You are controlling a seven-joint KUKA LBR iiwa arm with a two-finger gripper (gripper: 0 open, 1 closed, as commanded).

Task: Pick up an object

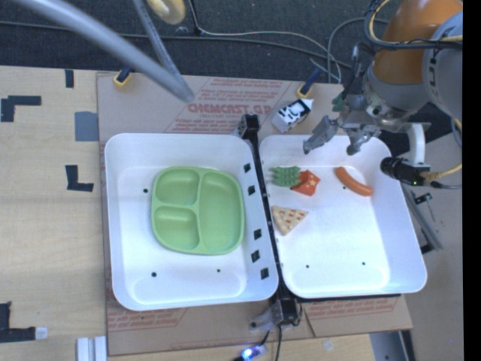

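Contents of right bin, as you see them from above: one sausage, orange-red, lying near the far right wall, long axis running from upper left to lower right; one red-and-green piece, perhaps a strawberry or pepper, close to the divider between the bins; one wedge like a pizza slice, just below that piece. Left bin holds a green divided plate and nothing else you need. Gripper hangs over the far edge of the right bin, fingers spread apart, nothing between them. For your pick, note that the sausage is the nearest item: it lies just beside and toward the camera from the right finger, apart from it and not touched. The red-and-green piece lies a similar way off the left finger. You would likely want the fingers turned to close across the sausage's short width, not along its length.
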